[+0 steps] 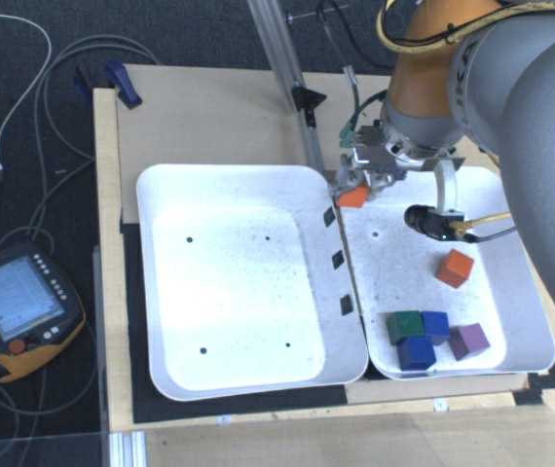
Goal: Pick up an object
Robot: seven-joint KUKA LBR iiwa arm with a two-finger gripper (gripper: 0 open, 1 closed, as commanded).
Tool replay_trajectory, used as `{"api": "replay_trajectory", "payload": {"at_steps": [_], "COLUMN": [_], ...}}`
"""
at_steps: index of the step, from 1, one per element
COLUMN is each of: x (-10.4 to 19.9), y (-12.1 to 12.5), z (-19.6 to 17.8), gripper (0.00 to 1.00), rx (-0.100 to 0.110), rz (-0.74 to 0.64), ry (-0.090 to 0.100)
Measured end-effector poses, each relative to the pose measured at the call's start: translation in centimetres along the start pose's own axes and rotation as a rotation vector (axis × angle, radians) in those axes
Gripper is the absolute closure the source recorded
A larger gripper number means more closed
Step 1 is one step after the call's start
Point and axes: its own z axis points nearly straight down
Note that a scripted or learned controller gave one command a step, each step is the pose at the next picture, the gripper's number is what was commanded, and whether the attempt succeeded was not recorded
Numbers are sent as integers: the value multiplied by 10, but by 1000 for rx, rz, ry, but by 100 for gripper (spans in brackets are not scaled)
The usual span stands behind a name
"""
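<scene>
Arm (511, 66): grey, with an orange band above the wrist; enters from the right and is cut off by the top and right edges. Its bulk hides the far right corner of the right bin.

Claw (360, 185): small, dark and metallic, at the far left corner of the right bin (394, 251), close to the divide between the two bins. Cables and wrist hardware crowd around it, so the finger outlines are hard to separate. A small orange block (352, 197) sits at the fingertips and looks gripped between them; whether it is lifted off the bin floor or resting on it cannot be told.

Black fitting (433, 222): hangs from the wrist over the right bin, with a yellow lead running off to the right.

Other contents of the right bin, all well apart from the claw:
- orange cube (455, 268), mid-bin, toward the right.
- green cube (405, 325), two blue cubes (434, 325) (416, 352) and a purple cube (469, 340), clustered near the front edge, the green and blue ones touching.

Left bin (234, 280): white, with fine dark speckling and four small dark dots on its floor.

Worktop (209, 115): pale board carrying both bins; a metal post (277, 56) rises from behind the bins. A handheld pendant (15, 305) with lit screen lies off the worktop at left, its cables partly cut off.
</scene>
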Motion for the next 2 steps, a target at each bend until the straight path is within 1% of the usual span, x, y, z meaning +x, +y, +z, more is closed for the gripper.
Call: {"api": "replay_trajectory", "payload": {"at_steps": [1,2], "x": [52,40], "y": [-54,-87], "z": [0,0], "gripper": [100,100], "rx": [5,4], "rz": [-7,0], "ry": [4,2]}}
